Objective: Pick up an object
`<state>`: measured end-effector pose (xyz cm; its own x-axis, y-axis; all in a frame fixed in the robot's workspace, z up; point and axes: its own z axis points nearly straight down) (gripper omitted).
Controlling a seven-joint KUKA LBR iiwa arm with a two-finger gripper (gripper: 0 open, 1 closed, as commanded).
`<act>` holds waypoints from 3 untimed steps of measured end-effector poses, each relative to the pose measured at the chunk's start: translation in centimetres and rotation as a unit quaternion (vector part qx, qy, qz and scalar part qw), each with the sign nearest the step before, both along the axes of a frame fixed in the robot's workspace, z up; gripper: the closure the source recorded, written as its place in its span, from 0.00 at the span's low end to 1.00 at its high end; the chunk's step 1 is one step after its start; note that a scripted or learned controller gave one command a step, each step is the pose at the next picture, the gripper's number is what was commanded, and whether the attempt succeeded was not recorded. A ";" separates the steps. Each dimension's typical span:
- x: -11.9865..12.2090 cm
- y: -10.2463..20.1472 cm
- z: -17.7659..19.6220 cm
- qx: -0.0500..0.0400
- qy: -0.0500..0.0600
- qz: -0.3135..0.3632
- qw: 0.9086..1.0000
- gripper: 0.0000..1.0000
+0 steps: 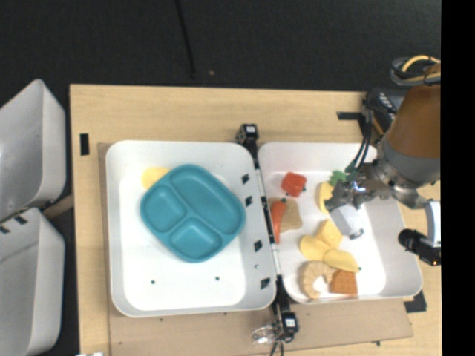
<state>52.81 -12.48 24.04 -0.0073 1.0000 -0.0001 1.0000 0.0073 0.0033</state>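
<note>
Your gripper (pixel 346 215) hangs low over the right bin (pixel 386 262), just beside a yellow piece (pixel 325 195) and a small green item (pixel 338 176); you cannot tell its state from this angle; more yellow pieces (pixel 326 243) lie below it, near a red block (pixel 294 183); the left bin (pixel 126 273) holds a blue divided tray (pixel 193 211).
</note>
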 end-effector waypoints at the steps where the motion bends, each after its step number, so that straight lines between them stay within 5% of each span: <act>1: 0.0 5.0 1.0 0.000 0.000 0.000 1.000 1.00; 3: -0.6 15.3 1.0 0.001 0.001 0.000 1.000 1.00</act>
<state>52.20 2.81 25.00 -0.0070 1.0000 0.0012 1.0000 0.0070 0.0021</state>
